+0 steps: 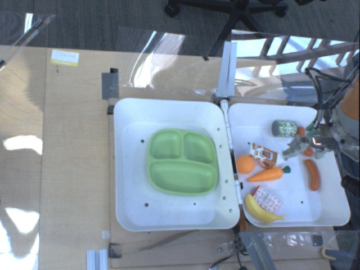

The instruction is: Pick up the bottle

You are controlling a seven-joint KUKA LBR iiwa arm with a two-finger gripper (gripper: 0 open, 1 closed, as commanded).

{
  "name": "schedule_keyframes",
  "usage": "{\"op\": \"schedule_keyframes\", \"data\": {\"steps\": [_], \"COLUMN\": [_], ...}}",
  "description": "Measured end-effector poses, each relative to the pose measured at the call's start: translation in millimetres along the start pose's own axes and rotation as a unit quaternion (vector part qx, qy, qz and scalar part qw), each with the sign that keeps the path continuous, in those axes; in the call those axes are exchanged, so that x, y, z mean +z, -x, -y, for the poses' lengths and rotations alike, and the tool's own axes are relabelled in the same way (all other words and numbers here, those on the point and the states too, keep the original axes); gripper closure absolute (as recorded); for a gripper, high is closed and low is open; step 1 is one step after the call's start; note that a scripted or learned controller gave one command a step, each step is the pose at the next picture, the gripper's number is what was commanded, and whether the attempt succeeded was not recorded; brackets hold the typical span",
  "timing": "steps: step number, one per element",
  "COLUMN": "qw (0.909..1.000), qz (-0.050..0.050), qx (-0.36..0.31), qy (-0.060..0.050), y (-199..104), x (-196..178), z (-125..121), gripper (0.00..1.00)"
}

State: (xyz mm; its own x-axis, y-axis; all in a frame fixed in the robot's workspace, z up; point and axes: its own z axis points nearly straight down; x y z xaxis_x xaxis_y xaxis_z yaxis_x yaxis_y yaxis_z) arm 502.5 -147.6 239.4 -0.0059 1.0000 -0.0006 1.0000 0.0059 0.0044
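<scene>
Camera view, looking down on a wooden bench bearing two shallow white bins side by side.

Left bin: one green divided plate with three compartments, lying flat near the bin's middle.

Right bin: several small items. The bottle, a short grey-green one with a pale label, lies on its side near the far wall. An orange sits by the bin's left wall, touching the thick end of a carrot whose green tip points right. A small red-and-white packet lies just behind the carrot. A second red-and-white packet rests against a banana at the near left corner. A red sausage lies well right of the carrot.

Arm: enters from the right, cables trailing above it. The gripper is low over the right bin, just right of and nearer than the bottle, apart from it. Something small and orange-red shows at its tip; what it is cannot be told. Whether the gripper is parted or closed cannot be told.
</scene>
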Motion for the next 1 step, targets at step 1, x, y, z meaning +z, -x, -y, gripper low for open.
{"op": "schedule_keyframes", "data": {"steps": [1], "qw": [0.9934], "qz": [0.000], "qx": [0.115], "qy": [0.002], "y": [-51.5], "x": [128.7], "z": [-34.6], "gripper": [0.00]}}
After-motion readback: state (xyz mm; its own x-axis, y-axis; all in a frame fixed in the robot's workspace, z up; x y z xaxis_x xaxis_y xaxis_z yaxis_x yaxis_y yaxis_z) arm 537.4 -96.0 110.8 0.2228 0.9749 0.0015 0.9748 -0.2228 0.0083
